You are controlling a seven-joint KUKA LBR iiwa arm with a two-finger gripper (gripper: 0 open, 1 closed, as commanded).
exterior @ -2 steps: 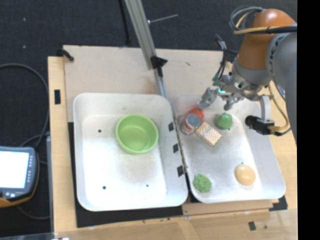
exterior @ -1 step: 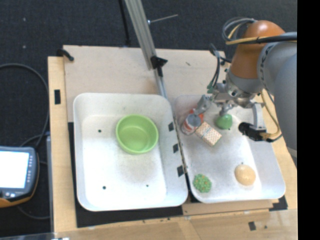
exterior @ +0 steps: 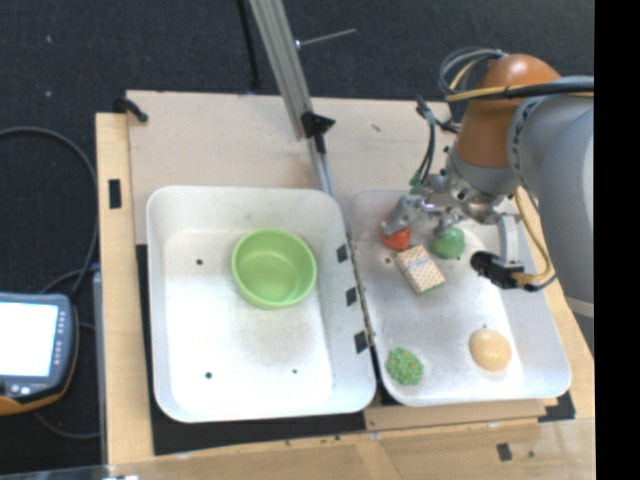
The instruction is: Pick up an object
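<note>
Over at the far end of the right-hand shallow white plastic bin (exterior: 530, 313), the grey arm with the orange band (exterior: 505, 108) comes in from the right and its two-finger gripper (exterior: 425, 216) sits low over the bin's back edge. Honestly can't make out how the gripper is set, too much metal and cable bunched up there.

Stuff crowded around it: a small red-orange rounded object (exterior: 397, 238) right at the gripper's near-left side, looks like it's touching or just about. A small green ball (exterior: 449, 242) is just beside the gripper, also close to that far edge. A tan, speckled block, sponge-looking (exterior: 419, 269), lies tilted just in front of those two, toward the middle of the bin.

Down at the near edge of the same bin there's a fuzzy green ball (exterior: 405, 365) by the near-left corner, and a pale peach egg-shaped object (exterior: 490, 349) toward the near-right corner. A black clip-like bit with a yellow cable (exterior: 503, 269) hangs off the arm over the right side of the bin.

The left-hand white bin (exterior: 180, 368) holds a lime-green plastic bowl (exterior: 274, 267), upright, sitting a bit back and right of the bin's centre, well apart from everything else

A silver aluminium rail (exterior: 285, 63) slants from the top down to the wooden bench (exterior: 220, 138) behind the bins
</note>
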